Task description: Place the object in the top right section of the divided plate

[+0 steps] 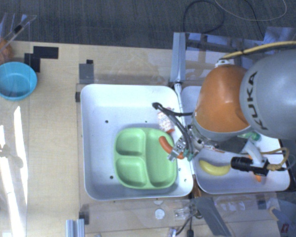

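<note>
While the small orange-red object [164,142], which looks like a toy carrot or sausage, sits at the three o'clock rim of the green divided plate [144,158], it appears to be just at the tip of the gripper [178,149], and it is too small and too crowded by metal parts to tell whether it is pinched between them or merely lying beside them; how far the gripper is parted cannot be made out either. The plate lies in the left white bin [96,132], toward its five o'clock corner, with two small sections on its nine o'clock side and a long one nearer the arm. The object hangs over or touches the upper end of that long section, at about two o'clock on the plate. To do this step well, I judge the arm [237,102] should bring the object squarely over the section's hollow rather than its raised rim, lower it close to the surface, and release only then, so it does not roll onto the bin floor. A yellow banana [214,169] lies in the right bin [237,184], and a blue bowl [14,80] stands on the table [44,157] at ten o'clock.
</note>
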Controlling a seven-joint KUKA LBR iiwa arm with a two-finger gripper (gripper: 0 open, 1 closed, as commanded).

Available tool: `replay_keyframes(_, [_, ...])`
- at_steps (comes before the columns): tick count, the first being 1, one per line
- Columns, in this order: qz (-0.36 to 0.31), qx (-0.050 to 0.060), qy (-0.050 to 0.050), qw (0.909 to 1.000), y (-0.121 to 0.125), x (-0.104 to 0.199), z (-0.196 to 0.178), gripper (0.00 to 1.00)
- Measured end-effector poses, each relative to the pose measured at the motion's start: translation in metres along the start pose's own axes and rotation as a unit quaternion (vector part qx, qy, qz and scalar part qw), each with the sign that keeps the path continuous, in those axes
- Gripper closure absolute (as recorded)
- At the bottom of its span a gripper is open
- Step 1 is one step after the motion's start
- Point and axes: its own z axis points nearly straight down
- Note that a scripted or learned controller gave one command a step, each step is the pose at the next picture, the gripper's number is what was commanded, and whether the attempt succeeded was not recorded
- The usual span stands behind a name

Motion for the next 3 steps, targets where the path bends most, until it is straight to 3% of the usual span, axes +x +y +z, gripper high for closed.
replay_keyframes(1, [0.051, 0.000, 0.000, 0.9987, 0.009, 0.009, 0.000, 1.00])
replay_keyframes(2, [-0.023, 0.000, 0.000, 0.9997, -0.003, -0.002, 0.000, 1.00])
replay_keyframes(3, [0.095, 0.000, 0.000, 0.9955, 0.008, 0.008, -0.001, 1.00])
